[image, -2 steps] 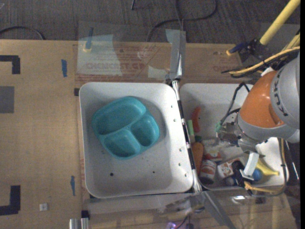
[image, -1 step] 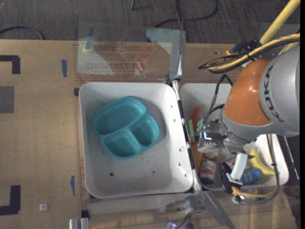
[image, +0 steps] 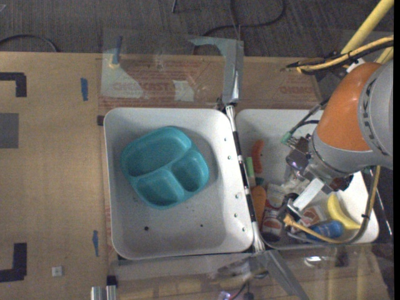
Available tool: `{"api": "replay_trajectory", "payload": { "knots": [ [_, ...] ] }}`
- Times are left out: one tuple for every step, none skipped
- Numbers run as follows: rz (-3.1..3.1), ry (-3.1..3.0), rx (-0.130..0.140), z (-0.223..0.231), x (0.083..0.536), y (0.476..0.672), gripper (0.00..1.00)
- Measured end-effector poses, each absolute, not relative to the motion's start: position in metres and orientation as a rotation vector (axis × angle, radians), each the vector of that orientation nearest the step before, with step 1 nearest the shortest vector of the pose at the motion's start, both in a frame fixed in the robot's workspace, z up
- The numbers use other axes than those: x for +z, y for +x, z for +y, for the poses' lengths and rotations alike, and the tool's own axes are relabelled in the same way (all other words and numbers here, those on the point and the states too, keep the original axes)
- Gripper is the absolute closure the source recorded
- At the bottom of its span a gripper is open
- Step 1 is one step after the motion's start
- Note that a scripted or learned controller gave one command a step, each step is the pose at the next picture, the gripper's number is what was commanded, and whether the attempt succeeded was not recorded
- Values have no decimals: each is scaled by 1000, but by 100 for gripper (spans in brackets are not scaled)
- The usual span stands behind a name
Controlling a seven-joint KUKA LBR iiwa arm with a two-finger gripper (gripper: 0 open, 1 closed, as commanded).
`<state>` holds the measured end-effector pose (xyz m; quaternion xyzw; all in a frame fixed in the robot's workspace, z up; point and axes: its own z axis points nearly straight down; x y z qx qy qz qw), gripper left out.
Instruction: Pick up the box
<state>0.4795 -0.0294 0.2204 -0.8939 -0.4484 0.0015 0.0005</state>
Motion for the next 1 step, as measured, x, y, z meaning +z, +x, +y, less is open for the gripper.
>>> {"api": "replay_trajectory", "payload": {
  "knots": [
    [-1125, -2932, 6, -70, 213, 496, 100]
  ]
}}
